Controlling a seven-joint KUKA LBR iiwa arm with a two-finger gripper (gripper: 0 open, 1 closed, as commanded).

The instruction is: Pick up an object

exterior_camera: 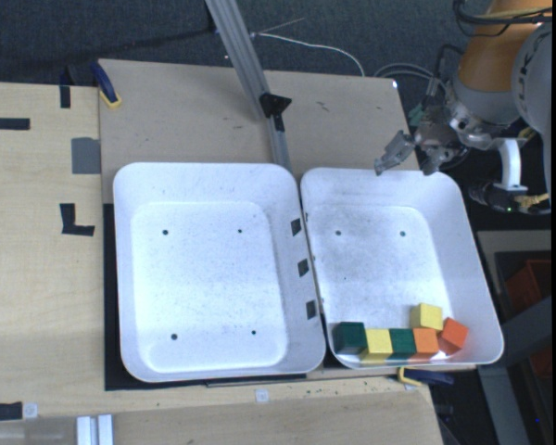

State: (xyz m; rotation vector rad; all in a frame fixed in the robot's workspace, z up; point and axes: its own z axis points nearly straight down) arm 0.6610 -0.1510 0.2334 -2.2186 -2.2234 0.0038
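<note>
Gripper above right bin's far rim, finger spread indiscernible; coloured blocks (near corner) untouched, so the pick is not begun

The grey robot arm with orange band is cut off by the right and top edges. The gripper appears too small and blurred to resolve. The slanted grey metal pole runs past the top edge.
</note>
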